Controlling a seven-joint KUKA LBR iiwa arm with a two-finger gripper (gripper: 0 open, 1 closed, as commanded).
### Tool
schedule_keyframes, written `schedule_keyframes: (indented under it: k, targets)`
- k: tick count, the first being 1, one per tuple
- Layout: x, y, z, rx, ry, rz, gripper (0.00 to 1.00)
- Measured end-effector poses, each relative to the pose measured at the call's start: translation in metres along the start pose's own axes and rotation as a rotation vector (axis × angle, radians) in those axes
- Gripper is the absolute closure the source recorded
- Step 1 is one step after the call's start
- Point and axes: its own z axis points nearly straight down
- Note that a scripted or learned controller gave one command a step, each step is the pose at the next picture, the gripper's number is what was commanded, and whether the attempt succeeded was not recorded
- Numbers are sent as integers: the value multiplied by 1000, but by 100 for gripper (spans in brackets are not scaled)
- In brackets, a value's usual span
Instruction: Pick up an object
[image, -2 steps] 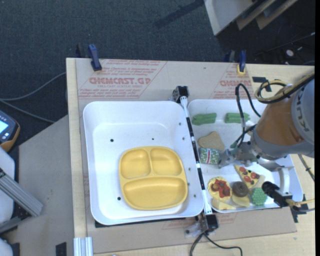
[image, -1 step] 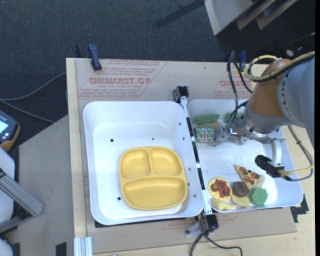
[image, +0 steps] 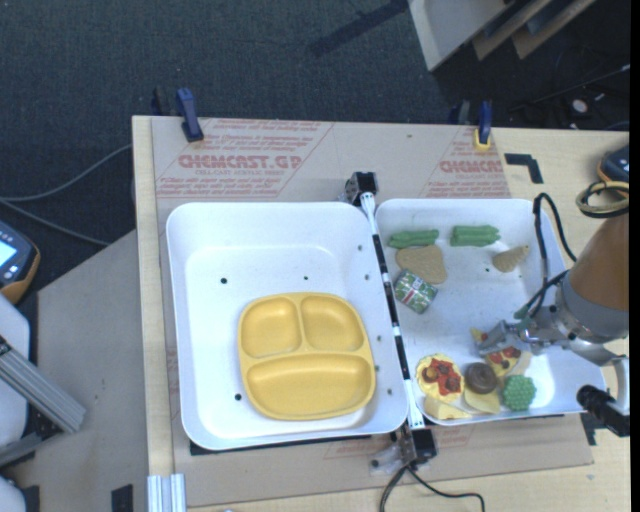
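My gripper (image: 503, 338) is low in the right bin (image: 455, 212), near its front right part, with the grey arm (image: 600, 290) reaching in from the right. Directly below it lies a small red and yellow toy food piece (image: 503, 358). Next to that are a brown round piece (image: 481, 379), a green broccoli (image: 518, 392) and a pizza slice with red toppings (image: 439, 377). Farther back lie two green pods (image: 413, 239) (image: 474, 236), a tan flat piece (image: 422, 263), a green and white can (image: 413, 292) and a small tan chunk (image: 509, 259).
The left bin (image: 200, 230) holds a yellow divided plate (image: 303, 355). Blue clamps (image: 187, 115) (image: 483, 125) hold the cardboard-covered bench at the back. A black cable (image: 548, 235) runs along the right bin's right wall.
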Motion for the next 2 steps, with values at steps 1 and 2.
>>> schedule_keyframes:
  k: [1,2]
  targets:
    - [60,66,-1,-13,-1,-17,0]
    - [89,177,-4,-8,-18,-9,0]
